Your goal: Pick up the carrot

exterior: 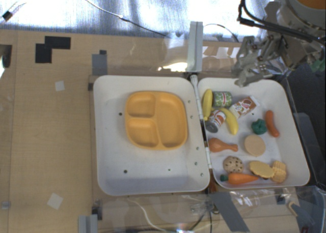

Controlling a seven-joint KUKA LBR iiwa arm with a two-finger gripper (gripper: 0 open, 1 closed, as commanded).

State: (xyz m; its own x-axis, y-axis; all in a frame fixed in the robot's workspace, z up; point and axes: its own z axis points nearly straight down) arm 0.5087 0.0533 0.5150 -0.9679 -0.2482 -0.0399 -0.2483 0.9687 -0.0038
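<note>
The carrot [242, 178], orange with a small green top, lies on its side at the front edge of the right bin [293, 140], green end pointing left. A cookie [232, 164] sits just behind it and a tan bread slice [261, 169] touches its right end. My gripper [253, 76] hangs above the far rim of the right bin, well behind the carrot. Its fingers are open and hold nothing.
The right bin also holds two bananas [207, 104], two cans [222, 98], a small carton [243, 107], a sausage [271, 123], a green broccoli piece [259, 126], a drumstick [222, 145] and crackers [278, 171]. In the left bin [109, 166] lies a yellow divided plate [155, 120].
</note>
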